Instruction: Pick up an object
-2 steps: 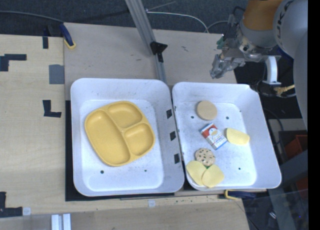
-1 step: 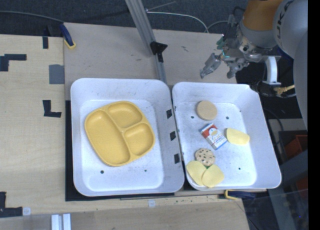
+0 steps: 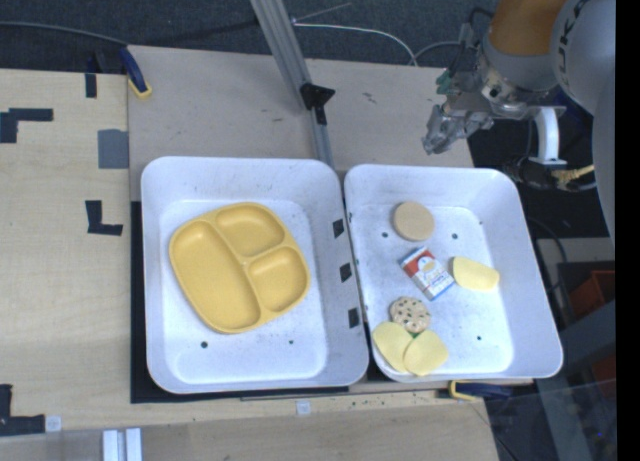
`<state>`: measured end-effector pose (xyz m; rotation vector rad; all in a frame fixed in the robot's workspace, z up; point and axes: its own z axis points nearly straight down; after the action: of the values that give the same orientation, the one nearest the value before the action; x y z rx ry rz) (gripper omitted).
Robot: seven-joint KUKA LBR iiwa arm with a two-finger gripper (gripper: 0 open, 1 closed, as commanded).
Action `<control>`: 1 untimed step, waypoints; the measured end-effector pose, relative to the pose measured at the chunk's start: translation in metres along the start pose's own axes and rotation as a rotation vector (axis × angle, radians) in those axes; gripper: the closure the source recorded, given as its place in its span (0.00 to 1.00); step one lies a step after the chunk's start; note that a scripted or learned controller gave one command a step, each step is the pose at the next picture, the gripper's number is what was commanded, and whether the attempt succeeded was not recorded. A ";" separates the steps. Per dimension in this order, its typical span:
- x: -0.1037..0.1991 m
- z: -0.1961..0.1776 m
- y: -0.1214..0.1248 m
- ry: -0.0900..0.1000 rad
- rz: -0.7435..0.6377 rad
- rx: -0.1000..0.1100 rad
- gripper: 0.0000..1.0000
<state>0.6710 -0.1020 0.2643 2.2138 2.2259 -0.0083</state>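
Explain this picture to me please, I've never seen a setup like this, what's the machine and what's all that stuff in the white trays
This is one camera fixed above a bench, looking down at a slant. The grey robot arm with an orange band reaches in from the right; its hand hangs above the bench behind the right white bin, with nothing between its fingers. That bin holds a round tan disc, a small red and white box, a yellow wedge, a speckled cookie and two pale yellow pieces. The left white bin holds a yellow divided plastic plate.
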 end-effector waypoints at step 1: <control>-0.029 0.020 -0.016 0.003 0.007 0.001 1.00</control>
<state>0.6546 -0.1314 0.2441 2.2242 2.2198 -0.0060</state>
